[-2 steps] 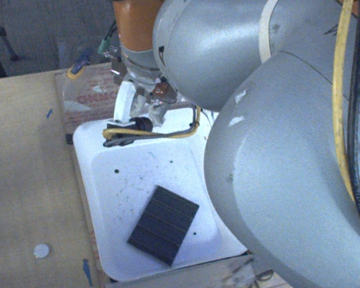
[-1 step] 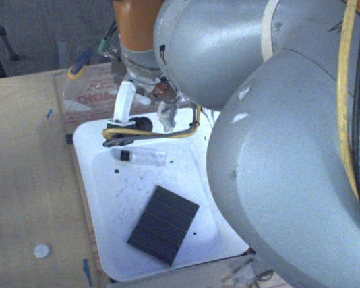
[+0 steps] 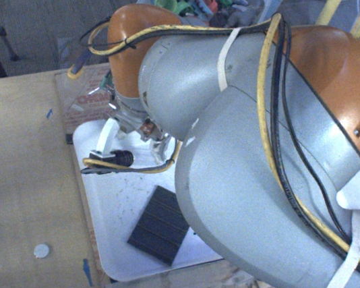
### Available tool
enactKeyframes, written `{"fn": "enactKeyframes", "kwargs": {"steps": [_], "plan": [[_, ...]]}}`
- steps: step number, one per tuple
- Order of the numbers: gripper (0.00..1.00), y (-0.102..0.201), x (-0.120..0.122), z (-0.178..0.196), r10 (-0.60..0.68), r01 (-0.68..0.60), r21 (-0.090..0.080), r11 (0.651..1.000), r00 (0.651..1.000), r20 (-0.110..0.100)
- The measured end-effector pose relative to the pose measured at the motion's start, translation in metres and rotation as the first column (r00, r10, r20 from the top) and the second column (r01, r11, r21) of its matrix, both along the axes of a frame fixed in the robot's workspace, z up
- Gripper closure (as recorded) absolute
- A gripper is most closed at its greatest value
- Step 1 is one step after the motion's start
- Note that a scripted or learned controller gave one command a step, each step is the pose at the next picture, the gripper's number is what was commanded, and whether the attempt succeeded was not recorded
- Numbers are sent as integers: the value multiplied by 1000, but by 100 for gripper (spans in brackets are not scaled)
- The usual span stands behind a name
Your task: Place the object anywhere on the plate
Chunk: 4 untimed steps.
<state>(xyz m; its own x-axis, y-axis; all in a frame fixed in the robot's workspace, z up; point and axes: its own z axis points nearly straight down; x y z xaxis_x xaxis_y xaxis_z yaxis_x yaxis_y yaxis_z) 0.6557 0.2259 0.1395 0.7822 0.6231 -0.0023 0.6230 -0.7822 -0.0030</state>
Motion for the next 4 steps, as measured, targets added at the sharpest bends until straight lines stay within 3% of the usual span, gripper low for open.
{"fn": "enactKeyframes", "kwargs": {"steps": [1,2,3,4], "plan": [[100,1,1,11,1,-1,2,1000,1000,1],[100,-21,0,-27,-253,253,1,967,967,5],[100,7,-80,-41,167,-167,9,986,985,37],[0,2,-86,-49,162,-163,2,987,987,16]]}}
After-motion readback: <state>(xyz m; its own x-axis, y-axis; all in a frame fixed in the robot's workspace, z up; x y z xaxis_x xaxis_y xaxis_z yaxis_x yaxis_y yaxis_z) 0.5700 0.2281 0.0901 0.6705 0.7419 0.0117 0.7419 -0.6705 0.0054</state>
